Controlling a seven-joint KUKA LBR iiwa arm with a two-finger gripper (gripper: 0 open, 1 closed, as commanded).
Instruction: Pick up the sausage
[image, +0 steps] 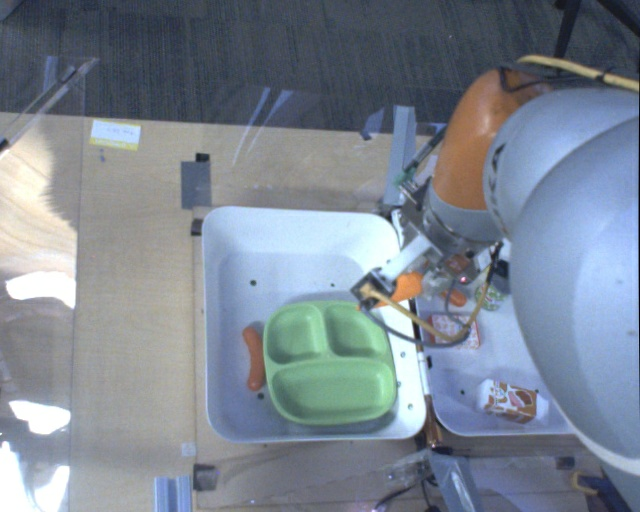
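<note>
The sausage (254, 357), a short orange-red piece, lies on the floor of the left bin (230, 250), tight against the left rim of a green divided plate (330, 362). My gripper (412, 280) hangs over the wall between the two bins, above the plate's far right corner and well to the right of the sausage. A small orange piece (407, 288) shows right at the gripper; whether it is held cannot be told. The big grey arm hides much of the right bin.
The green plate fills most of the left bin's near half. In the right bin (470, 425) lie a brown and white packet (511, 400), a small printed wrapper (455, 326) and a little orange bit (457, 297).
</note>
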